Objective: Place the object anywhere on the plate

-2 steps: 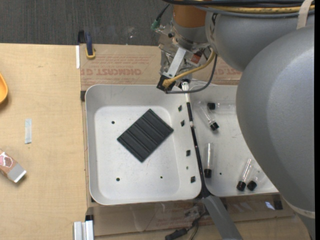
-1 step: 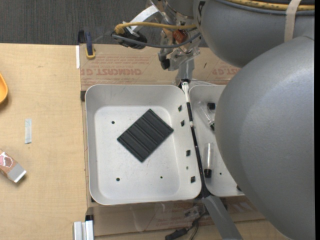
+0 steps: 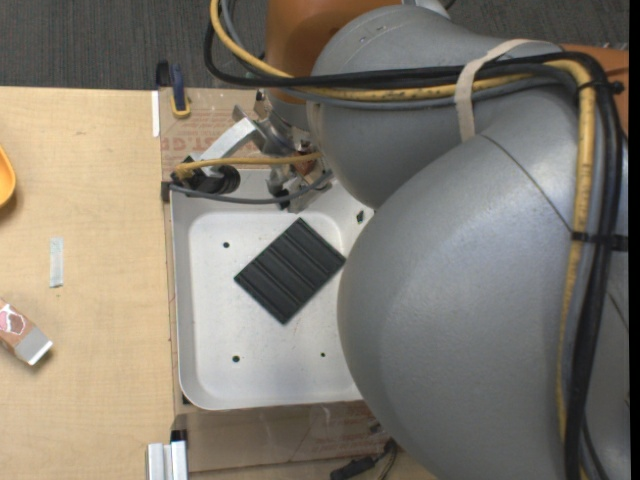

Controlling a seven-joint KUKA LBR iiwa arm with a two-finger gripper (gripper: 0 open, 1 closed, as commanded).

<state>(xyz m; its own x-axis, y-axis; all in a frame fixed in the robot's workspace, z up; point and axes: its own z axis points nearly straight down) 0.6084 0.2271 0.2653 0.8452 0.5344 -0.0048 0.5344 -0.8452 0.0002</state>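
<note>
A black ribbed rectangular pad (image 3: 290, 270) lies flat and turned at an angle on the floor of a white bin (image 3: 215, 363). My gripper (image 3: 289, 180) hangs over the bin's far edge, just above and behind the pad, partly hidden by the wrist and cables. The grey arm (image 3: 480, 268) with its orange band (image 3: 320, 13) covers the whole right side of the view. At the far left edge, a sliver of an orange rounded thing (image 3: 5, 180) rests on the wooden board; it may be the plate.
A wooden board (image 3: 90, 388) covers the left area. On it lie a small grey bar (image 3: 56, 263) and a red-and-white wrapped item (image 3: 22, 335). A blue clamp (image 3: 176, 86) sits at the board's far corner. Yellow and black cables (image 3: 240, 163) loop near the gripper.
</note>
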